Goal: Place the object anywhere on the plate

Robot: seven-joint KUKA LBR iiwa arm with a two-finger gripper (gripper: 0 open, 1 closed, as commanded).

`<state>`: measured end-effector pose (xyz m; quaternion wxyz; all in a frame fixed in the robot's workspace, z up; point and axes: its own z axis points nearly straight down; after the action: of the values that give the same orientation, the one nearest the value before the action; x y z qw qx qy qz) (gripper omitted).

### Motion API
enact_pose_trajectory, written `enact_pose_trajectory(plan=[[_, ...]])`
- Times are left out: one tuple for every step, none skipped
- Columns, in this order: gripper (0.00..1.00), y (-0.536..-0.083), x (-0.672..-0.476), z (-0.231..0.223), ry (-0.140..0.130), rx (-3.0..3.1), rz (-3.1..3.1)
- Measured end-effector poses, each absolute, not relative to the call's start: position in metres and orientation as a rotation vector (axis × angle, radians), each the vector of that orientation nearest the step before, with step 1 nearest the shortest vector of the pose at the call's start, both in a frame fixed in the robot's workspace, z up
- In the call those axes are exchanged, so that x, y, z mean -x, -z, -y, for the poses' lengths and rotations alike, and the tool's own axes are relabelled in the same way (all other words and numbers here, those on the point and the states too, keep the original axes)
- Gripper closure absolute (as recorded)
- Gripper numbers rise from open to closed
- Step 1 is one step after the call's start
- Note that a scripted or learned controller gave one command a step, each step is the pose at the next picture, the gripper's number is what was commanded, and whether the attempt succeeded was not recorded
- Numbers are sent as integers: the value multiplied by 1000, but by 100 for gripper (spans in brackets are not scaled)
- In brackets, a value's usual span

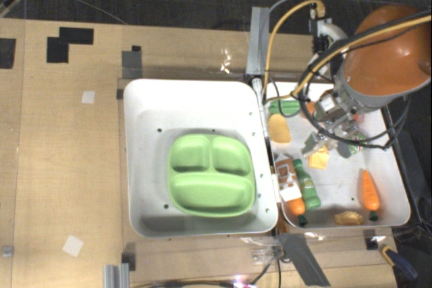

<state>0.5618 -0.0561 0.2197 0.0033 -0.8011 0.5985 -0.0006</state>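
plate (210, 175): green, three wells, left bin (145, 145)
gripper (329, 133): right bin, plate's 2 o'clock; finger state unclear
cheese wedge (318, 158): just below gripper

The plate (210, 173) is pale green, lying in a white bin (145, 145); the arm's band (391, 54) is orange, with yellow and black cables (283, 23) looping off it. In the other white bin (398, 206) lie an orange carrot (368, 190), a yellow wedge (318, 158), a green bottle (308, 187) and a tan lump (279, 129)
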Motion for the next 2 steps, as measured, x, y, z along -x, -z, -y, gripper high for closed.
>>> enact_pose_trajectory(plan=[[100, -223, -557, -6, 2, 2348, -2076], [100, -475, -488, -31, 20, 2324, -2093]])
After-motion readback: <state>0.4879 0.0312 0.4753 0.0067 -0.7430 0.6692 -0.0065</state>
